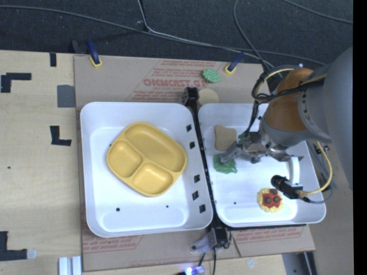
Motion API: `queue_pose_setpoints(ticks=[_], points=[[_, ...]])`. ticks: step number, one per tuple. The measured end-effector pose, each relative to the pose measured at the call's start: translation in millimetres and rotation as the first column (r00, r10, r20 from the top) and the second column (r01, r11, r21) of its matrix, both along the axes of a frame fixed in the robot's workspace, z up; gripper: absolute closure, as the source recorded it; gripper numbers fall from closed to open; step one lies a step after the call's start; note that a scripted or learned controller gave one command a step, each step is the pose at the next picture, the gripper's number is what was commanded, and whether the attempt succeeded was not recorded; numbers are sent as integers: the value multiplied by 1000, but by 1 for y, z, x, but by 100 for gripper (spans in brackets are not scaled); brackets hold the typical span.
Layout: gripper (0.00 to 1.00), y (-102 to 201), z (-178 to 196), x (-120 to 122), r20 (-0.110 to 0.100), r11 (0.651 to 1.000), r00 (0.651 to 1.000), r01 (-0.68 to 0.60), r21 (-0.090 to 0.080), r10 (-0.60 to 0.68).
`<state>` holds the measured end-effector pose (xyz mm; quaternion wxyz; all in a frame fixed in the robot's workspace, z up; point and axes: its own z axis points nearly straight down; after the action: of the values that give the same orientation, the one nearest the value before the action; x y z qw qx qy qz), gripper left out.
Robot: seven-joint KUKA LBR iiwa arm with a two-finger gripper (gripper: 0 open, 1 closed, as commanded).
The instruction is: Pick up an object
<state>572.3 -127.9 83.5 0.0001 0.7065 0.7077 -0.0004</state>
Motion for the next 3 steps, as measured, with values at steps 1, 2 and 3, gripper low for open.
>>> queue_pose_setpoints(ticks=[1, 2, 3], points=[[100, 0, 13, 1, 3, 1000, 1000, -1, 0, 1], [100, 9, 59, -1, 2, 1000, 1000, 0, 1, 0], [100, 10, 122, 5, 6, 1000, 1000, 0, -1, 0]])
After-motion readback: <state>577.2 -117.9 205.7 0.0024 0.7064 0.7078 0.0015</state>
